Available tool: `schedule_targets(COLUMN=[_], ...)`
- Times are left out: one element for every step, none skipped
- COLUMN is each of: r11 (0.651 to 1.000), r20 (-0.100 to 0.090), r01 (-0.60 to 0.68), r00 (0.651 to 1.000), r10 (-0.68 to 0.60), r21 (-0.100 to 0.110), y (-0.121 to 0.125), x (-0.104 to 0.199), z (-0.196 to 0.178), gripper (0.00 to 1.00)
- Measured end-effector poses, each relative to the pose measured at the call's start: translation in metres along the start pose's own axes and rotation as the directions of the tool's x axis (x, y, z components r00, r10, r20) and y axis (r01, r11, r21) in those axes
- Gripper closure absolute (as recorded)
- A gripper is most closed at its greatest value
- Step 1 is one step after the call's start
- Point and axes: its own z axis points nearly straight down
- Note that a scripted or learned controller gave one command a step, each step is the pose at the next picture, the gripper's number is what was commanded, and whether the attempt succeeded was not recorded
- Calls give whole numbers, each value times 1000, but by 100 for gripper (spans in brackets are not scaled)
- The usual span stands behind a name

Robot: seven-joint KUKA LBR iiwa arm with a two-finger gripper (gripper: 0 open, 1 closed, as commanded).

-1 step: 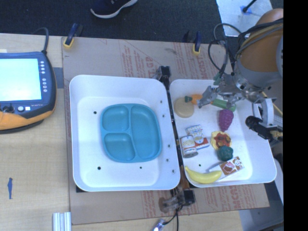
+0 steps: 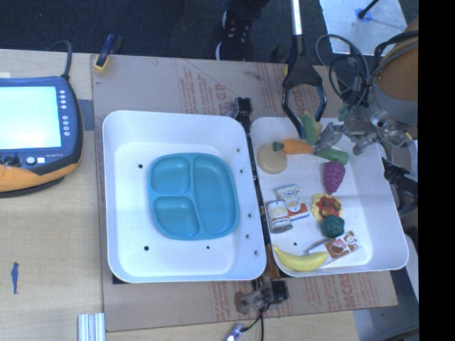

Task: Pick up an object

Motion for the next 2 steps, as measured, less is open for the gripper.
schedule_targets(r11=[1000,1000], r20=[1,3], r01=[2,4], r00=[1000,1000], r10=[-2,-4], r21=[3,-14], y=[-2,-19], x=[-43,-33], z=[63,113], gripper=[0,0])
